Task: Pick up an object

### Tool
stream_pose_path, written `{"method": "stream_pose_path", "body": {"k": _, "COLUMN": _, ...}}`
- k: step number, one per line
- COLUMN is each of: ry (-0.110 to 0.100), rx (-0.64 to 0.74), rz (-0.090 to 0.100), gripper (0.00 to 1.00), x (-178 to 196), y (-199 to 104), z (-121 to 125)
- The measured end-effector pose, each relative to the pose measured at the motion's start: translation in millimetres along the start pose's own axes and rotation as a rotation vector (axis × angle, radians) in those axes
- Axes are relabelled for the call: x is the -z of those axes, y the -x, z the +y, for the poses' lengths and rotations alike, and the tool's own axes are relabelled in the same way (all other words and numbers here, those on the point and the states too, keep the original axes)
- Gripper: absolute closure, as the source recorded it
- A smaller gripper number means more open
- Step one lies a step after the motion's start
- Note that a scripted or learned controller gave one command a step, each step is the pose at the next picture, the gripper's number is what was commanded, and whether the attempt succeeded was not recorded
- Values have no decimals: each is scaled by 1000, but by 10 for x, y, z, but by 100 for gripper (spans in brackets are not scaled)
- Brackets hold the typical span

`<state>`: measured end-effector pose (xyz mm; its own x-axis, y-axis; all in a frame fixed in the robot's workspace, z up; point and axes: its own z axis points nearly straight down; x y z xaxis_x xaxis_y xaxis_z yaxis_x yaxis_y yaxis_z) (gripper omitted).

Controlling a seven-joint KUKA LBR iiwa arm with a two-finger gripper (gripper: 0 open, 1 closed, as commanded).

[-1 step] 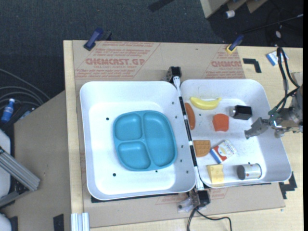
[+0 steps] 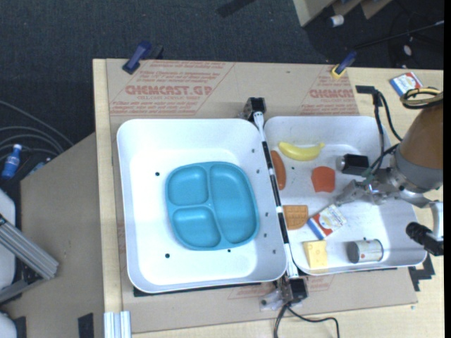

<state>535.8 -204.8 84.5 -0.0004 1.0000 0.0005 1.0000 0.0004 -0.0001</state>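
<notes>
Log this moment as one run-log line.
arm: over right bin | gripper: low, beside red block, nothing seen held | left bin: blue tray | banana: untouched

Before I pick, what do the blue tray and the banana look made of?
Blue tray: likely molded plastic, smooth with a soft sheen and rounded compartments. Banana: probably a plastic toy, uniform yellow and slightly glossy, though I can't be sure.

One fixed camera looks down from above at a slant, far enough back to take in the whole counter [image 2: 211,83] with both white bins, left bin [image 2: 141,189] and right bin [image 2: 366,129], plus dark floor beyond; the arm [image 2: 423,153] enters from the right.
</notes>
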Motion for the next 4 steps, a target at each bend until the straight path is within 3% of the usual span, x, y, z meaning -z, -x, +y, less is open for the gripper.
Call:
{"method": "stream_pose_path", "body": {"k": 1, "ry": 2, "rx": 2, "rz": 0, "gripper": 0, "x": 8, "y": -337, "z": 1242}}
{"method": "stream_pose_path", "body": {"k": 2, "ry": 3, "rx": 2, "rz": -3, "gripper": 100, "x": 111, "y": -326, "z": 1244}}
{"method": "stream_pose_path", "body": {"k": 3, "ry": 3, "rx": 2, "rz": -1, "gripper": 100, "x": 1146, "y": -741, "z": 889}}
{"method": "stream_pose_path", "body": {"k": 4, "ry": 1, "rx": 2, "rz": 1, "gripper": 100, "x": 1369, "y": -1556, "z": 837}}
